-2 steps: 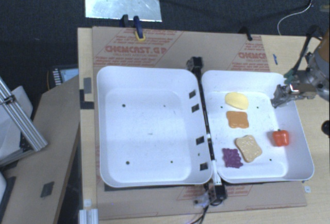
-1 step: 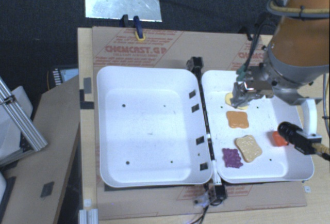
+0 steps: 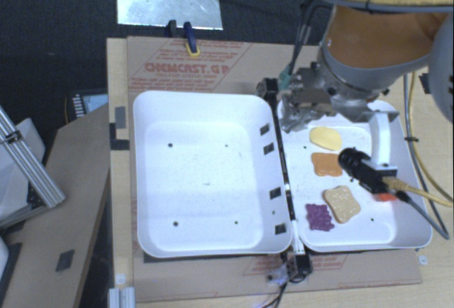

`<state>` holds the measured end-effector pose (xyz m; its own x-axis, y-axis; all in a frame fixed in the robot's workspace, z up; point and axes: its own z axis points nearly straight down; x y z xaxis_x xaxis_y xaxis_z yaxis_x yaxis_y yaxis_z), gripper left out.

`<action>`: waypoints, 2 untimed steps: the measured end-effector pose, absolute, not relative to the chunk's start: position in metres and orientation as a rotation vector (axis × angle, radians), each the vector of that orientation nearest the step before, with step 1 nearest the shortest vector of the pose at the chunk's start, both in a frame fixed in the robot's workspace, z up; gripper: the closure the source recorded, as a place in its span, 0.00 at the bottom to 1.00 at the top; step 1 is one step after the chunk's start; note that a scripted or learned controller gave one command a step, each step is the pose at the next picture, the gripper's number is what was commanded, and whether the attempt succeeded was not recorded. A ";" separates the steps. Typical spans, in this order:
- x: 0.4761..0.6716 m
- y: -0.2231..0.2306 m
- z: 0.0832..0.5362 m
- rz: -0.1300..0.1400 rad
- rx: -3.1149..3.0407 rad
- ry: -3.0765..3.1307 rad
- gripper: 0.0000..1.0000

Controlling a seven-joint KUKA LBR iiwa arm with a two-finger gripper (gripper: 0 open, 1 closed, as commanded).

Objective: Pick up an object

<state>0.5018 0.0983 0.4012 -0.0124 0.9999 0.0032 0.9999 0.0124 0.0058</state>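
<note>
Looming closest to the lens is the arm (image 3: 386,1), its orange band blurred, with the claw (image 3: 296,109) low over the far left corner of the right bin (image 3: 408,228). I cannot tell whether the claw is spread or pressed together. My pick would be the yellow slice (image 3: 325,138), just beside the claw near the bin's far edge. It is a flat, pale, smooth oval, lying apart from the orange piece (image 3: 327,164) on its near side. Since it looks so thin, I judge it needs a low, square descent across its short side, clear of the bin's left wall. By the near edge sit the toast (image 3: 342,204) and purple grapes (image 3: 319,216).
</note>
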 end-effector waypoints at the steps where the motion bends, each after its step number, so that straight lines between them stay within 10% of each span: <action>1: 0.486 0.152 0.460 0.013 2.209 2.231 1.00; 2: 0.487 0.183 0.523 0.014 2.211 2.228 1.00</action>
<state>0.4865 0.1830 0.5230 -0.0078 1.0000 0.0042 0.9999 0.0077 0.0084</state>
